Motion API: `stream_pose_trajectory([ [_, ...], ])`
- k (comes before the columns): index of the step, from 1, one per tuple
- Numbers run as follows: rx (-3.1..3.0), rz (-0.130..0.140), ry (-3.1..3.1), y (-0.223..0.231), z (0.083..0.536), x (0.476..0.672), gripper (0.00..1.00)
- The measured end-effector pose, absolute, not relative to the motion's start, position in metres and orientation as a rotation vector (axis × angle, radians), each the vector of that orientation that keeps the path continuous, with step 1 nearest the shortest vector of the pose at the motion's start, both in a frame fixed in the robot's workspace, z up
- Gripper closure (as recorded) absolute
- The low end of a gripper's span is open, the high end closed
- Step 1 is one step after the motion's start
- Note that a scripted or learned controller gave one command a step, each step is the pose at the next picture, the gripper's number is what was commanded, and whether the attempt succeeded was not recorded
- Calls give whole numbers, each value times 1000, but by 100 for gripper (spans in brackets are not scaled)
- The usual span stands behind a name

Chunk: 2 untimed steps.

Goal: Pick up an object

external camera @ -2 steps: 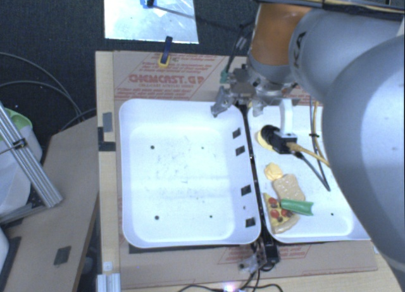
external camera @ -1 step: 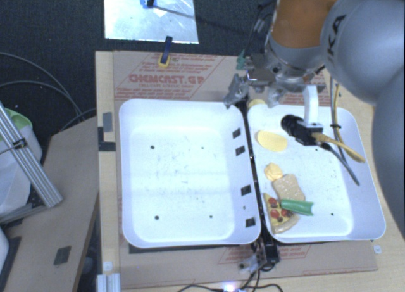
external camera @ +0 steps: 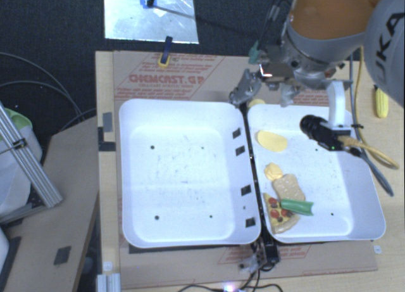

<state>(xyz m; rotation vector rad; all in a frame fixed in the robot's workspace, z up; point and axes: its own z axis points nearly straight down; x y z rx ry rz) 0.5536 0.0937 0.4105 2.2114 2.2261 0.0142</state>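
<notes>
Toy food (external camera: 286, 203) in right bin (external camera: 361, 218)

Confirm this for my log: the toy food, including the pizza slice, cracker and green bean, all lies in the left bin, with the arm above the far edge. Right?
Not quite. The camera view shows the pizza slice, cracker and green bean in the right bin, not the left bin. The arm is above the far edge, as you say.

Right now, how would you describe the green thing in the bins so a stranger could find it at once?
Look in the right bin, down at its near left corner where the toy foods cluster. The green piece lies across the pizza slice, just below the cracker. It is the only green, long, thin item there.
</notes>
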Motion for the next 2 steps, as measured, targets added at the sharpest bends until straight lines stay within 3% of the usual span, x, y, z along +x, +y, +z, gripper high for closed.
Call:
stream_pose_trajectory([
  [1, 2220, 4, 2221, 75, 411, 511, 0],
  [2, 2216, 4, 2225, 86, 408, 486, 0],
])
